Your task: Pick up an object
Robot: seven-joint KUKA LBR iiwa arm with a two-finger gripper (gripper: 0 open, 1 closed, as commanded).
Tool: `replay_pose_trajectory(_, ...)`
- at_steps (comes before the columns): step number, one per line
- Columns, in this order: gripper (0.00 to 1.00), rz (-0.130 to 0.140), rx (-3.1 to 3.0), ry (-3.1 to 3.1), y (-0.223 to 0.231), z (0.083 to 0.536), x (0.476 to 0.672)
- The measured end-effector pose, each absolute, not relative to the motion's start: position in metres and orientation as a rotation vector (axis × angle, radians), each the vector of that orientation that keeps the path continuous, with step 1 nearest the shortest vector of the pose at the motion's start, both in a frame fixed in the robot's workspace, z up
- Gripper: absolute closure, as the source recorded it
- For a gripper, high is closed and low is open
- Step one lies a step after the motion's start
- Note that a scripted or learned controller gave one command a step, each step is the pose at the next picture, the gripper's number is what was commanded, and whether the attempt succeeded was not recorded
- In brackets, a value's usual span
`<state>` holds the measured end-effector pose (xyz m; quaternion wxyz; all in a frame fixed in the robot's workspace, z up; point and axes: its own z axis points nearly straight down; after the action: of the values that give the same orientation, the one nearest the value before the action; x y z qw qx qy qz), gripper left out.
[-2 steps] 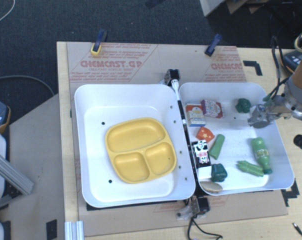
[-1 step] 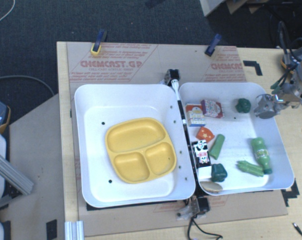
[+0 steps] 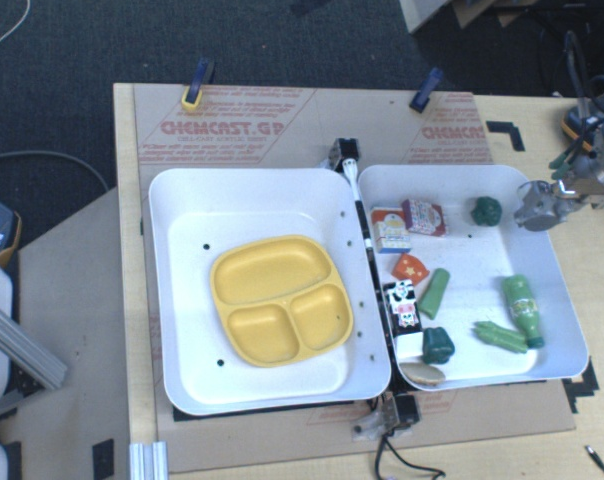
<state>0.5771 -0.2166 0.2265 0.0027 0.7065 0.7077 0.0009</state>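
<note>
The right bin [image 3: 562, 268] holds several small items. Among them are a dark green ball [image 3: 486, 210], a pink packet [image 3: 423, 217], a white and orange carton [image 3: 388, 230], a red piece [image 3: 410, 268] and a green cylinder [image 3: 434, 293]. There is also a black-and-white block [image 3: 404, 305], a dark green pepper [image 3: 437, 344], a green bottle [image 3: 520, 308], a green pod [image 3: 500, 336] and a tan piece [image 3: 422, 373]. My gripper [image 3: 538, 206] hangs over the bin's upper right rim, just right of the green ball. Nothing shows in its grasp.
The left bin [image 3: 172, 218] holds a yellow divided plate [image 3: 280, 298]. A black divider strip [image 3: 367, 258] runs between the bins. Two clamps [image 3: 194, 86] [image 3: 426, 90] pin the cardboard sheet at the back. Cables hang at the front edge.
</note>
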Motion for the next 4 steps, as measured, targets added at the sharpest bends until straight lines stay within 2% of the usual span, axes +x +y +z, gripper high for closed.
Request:
replay_pose_trajectory(1, 1.0, 0.002, 2.216, 2.23, -0.157, 0.231, 0.573)
replay_pose_trajectory(2, 1.0, 0.001, 2.218, 2.23, -0.105, 0.238, 0.555)
replay_pose_trajectory(3, 1.0, -0.003, 2.22, 2.23, -0.06, 0.213, 0.541)
replay_pose_trajectory(4, 1.0, -0.001, 2.223, 2.223, -0.066, 0.218, 0.537)
